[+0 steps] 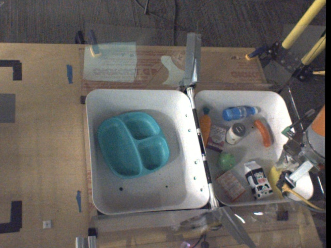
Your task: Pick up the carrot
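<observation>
The carrot (pixel 206 129) is a slim orange piece with a green top. It lies along the left wall of the right bin (pixel 279 101), pointing toward the bin's near side. My gripper (pixel 293 142) hangs over the right rim of that same bin, well to the right of the carrot and apart from it. Its tip is dark and cluttered in the camera view. Nothing orange shows at the gripper.
The right bin also holds a blue bottle (pixel 239 112), a curved orange-red piece (pixel 264 133), a white jar (pixel 236 133), a green ball (pixel 226 160), small boxes (pixel 230 185) and a yellow item (pixel 280 183). A teal divided plate (pixel 133 144) lies in the left bin (pixel 98 190).
</observation>
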Motion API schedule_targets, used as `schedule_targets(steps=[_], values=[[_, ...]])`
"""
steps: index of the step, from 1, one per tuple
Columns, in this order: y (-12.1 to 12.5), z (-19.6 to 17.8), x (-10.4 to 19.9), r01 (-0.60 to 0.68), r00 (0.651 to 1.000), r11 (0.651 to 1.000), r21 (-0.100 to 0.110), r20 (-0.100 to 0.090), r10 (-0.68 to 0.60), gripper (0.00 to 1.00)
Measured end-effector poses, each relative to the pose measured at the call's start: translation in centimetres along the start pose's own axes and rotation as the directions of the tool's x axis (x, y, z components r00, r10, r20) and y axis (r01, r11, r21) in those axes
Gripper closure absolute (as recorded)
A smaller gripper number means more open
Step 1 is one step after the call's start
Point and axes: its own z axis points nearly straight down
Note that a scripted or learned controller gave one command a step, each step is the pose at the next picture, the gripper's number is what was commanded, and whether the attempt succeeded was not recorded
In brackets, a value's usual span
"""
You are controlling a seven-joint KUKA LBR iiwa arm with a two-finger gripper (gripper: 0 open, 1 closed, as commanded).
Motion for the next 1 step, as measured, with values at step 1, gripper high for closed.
schedule_targets(steps=[1], values=[[-0.03, 0.01, 0.06, 0.000, 1.000, 1.000, 0.001, -0.001, 0.000, 0.00]])
